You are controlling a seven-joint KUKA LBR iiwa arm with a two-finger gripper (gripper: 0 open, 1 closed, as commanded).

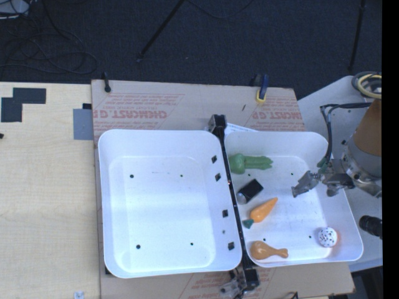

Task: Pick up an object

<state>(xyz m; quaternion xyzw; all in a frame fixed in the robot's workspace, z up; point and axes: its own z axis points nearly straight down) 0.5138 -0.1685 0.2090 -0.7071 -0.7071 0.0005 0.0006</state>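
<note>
In the camera view, the gripper (pixel 303 186) is seen low over the right bin (pixel 313 143); whether it is apart or together cannot be told; nothing is seen clamped; the black block (pixel 250 190), orange carrot (pixel 264 209) and green toy (pixel 249 163) lie leftward of it; the speckled ball (pixel 326 237) lies below it.

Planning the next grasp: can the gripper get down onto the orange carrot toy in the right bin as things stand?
Probably yes. The carrot toy lies apart from the black block and the green toy, with bare bin floor between it and the gripper.

arm (pixel 368 143): orange band, grey wrist | hand (pixel 305 184): grey metal | black cable loop (pixel 333 126)
</note>
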